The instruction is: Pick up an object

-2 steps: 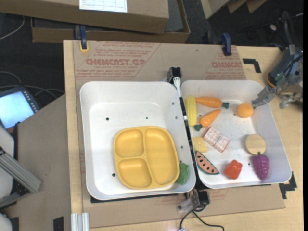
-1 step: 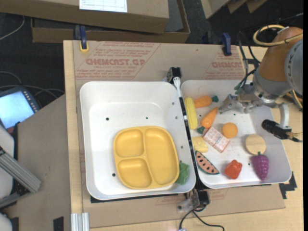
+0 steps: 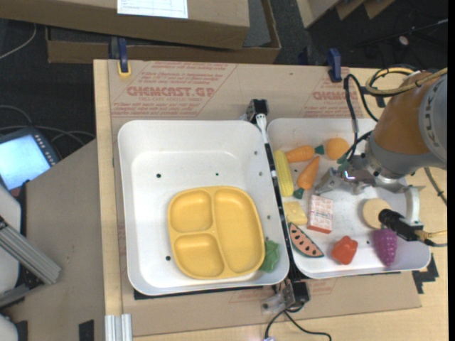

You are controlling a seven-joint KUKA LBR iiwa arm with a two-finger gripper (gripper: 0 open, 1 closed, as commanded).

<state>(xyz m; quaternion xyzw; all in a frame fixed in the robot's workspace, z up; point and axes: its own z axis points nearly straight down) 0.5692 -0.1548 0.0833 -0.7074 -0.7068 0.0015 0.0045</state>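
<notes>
Over the right bin (image 3: pixel 419 261), the arm (image 3: pixel 409 130) comes in from the right edge, and the end effector (image 3: pixel 340 178) sits low in the bin's upper middle; can't tell whether it is released or clenched, nothing visibly between its tips. Items crowd it: orange carrot (image 3: pixel 308 172) just left of it, a second carrot (image 3: pixel 299 153) and an orange fruit (image 3: pixel 335 148) near the back wall, yellow corn (image 3: pixel 284 174) lying along the left wall. Pink-white box (image 3: pixel 320 214) lies mid-bin just below the end effector, with a pale yellow wedge (image 3: pixel 296 212) beside it toward the left wall. Front edge: watermelon slice (image 3: pixel 305 241) at the left corner, red pepper (image 3: pixel 345 250) in the middle, purple grapes (image 3: pixel 385 246) to the right. Cream round piece (image 3: pixel 375 212) sits under the arm's wrist hardware, near the grapes. Most open floor in this bin is the patch between box, pepper and cream piece. Left bin (image 3: pixel 142 148) holds a yellow divided plate (image 3: pixel 215 231) toward its front right, a green leafy item (image 3: pixel 271 256) wedged against the plate's right rim by the bin wall; back and left of that bin are open floor. Both bins touch along the center divider on the cardboard-covered tabletop (image 3: pixel 178 91).
</notes>
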